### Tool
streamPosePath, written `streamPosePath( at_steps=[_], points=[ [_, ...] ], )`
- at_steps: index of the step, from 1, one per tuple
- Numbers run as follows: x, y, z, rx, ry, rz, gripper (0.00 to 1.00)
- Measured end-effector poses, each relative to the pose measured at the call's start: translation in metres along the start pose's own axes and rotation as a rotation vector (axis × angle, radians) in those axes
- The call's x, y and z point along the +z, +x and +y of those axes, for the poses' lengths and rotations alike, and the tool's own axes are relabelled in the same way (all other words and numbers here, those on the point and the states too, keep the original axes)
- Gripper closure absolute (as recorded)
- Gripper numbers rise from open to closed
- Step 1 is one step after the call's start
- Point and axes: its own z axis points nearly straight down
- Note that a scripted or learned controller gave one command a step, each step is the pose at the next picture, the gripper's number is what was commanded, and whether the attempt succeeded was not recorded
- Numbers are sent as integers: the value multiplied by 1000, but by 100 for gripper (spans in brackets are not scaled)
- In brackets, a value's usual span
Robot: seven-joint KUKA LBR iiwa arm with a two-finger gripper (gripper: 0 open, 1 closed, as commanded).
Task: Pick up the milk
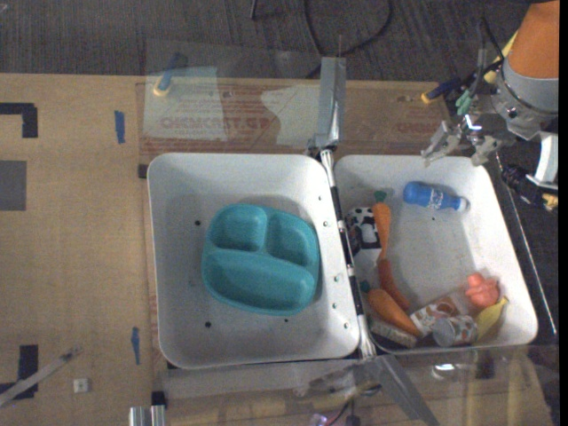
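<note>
The milk is a small white carton with black cow patches. It lies against the left wall of the right bin, beside an orange carrot. My gripper hangs over the far rim of the right bin, up and to the right of the milk and well apart from it. Its fingers are spread open with nothing between them. The grey arm with its orange band comes in from the upper right.
A blue bottle lies just below the gripper. More carrots, a pink toy, a banana and a small packet crowd the near right corner. A teal divided plate sits in the left bin.
</note>
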Motion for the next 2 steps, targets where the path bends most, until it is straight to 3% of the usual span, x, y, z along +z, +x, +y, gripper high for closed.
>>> streamPosePath(
  at_steps=[1,2],
  points=[
    [103,45,-66,-57,-1,0,0],
    [149,38,-58,-28,-17,-6,0]
  ],
)
